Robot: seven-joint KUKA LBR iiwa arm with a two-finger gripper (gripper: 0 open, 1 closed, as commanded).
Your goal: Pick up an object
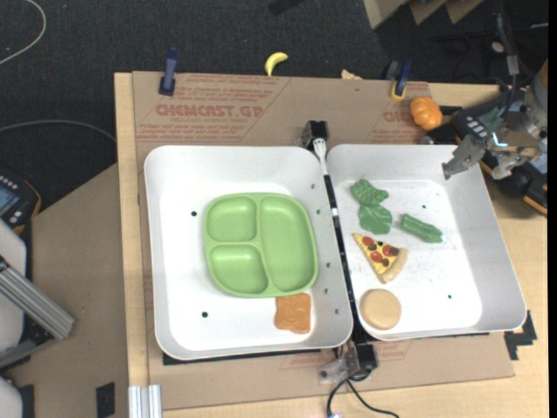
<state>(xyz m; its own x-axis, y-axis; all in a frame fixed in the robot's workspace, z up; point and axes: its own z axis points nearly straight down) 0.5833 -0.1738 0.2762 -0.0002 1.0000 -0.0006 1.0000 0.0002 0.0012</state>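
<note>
- Round tan cookie: lies in the right bin near its front edge, at the left side, just beside the divide between the two bins.
- Orange-brown toast piece: rests in the left bin by its front edge, just below the green plate, close to it; contact cannot be judged.
- Green divided plate: sits flat in the middle of the left bin, three compartments, one long at the right and two smaller at the left.
- Pizza slice: lies in the right bin just behind the cookie, apart from it, point toward the left.
- Green pod-shaped piece: lies right of the pizza slice, in the bin's middle, set at a slant.
- Green leafy piece: lies behind the pizza slice, toward the left side of the right bin.
- Gripper: hangs over the far right corner of the right bin, well apart from all the items inside; a grey finger points down and left at the rim. Whether it is spread or closed cannot be told, and nothing shows between its tips.
- Small orange fruit: sits on the brown board behind the right bin, outside it.
- Yellow banana: lies at the board's far edge, between two blue clamps.
</note>
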